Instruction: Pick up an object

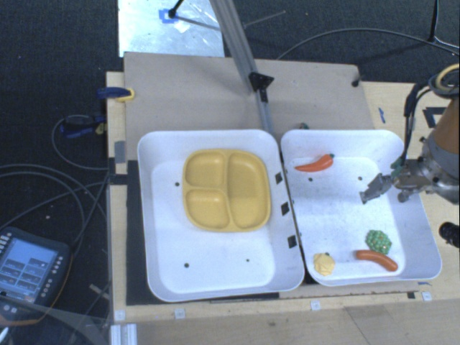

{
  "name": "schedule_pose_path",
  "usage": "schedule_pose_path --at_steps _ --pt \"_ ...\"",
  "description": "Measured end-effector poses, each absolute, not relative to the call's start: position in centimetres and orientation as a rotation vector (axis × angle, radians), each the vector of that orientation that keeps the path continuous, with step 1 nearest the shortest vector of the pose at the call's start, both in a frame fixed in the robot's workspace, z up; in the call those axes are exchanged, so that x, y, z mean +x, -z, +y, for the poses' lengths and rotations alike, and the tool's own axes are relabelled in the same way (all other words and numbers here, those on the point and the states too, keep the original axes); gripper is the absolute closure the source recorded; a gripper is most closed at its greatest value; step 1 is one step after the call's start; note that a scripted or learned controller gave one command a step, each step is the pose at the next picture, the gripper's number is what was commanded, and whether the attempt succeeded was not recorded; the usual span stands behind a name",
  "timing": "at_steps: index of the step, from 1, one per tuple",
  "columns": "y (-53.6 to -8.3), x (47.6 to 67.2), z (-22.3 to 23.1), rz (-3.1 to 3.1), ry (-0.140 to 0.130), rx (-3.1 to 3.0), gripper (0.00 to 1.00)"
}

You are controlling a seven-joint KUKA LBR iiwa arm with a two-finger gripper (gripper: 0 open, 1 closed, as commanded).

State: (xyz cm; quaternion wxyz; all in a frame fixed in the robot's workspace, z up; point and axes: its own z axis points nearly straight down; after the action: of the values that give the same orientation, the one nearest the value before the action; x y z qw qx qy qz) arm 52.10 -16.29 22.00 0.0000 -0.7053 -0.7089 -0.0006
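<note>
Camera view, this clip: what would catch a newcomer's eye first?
The yellow divided plate sits alone in the left bin. In the right bin, an orange chili pepper lies near the far wall. The end effector hangs above that bin's right side, nothing visibly held.

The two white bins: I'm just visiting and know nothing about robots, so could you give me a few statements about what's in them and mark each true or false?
1. The yellow divided plate lies in the left bin. True.
2. The red chili pepper lies beside the plate. False: it lies in the right bin, near its far edge.
3. The pincer hangs over the right bin. True.
4. The pincer holds the green toy. False: the toy lies on the bin floor, apart from the pincer.
5. The orange sausage lies close to the green toy. True.
6. The small yellow toy sits on the plate. False: it lies in the right bin's near corner.
</note>
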Motion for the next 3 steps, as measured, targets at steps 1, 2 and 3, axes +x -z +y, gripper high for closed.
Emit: schedule_pose_path --at_steps 1,2,3 --pt "-22.0 52.1 -16.3 -2.225 0.003 -2.219 0.0" --pt "-16.5 52.4 -17.2 -2.219 -0.003 -2.219 0.0" --pt "-10.2 52.1 -17.3 -2.219 -0.003 -2.218 0.0"
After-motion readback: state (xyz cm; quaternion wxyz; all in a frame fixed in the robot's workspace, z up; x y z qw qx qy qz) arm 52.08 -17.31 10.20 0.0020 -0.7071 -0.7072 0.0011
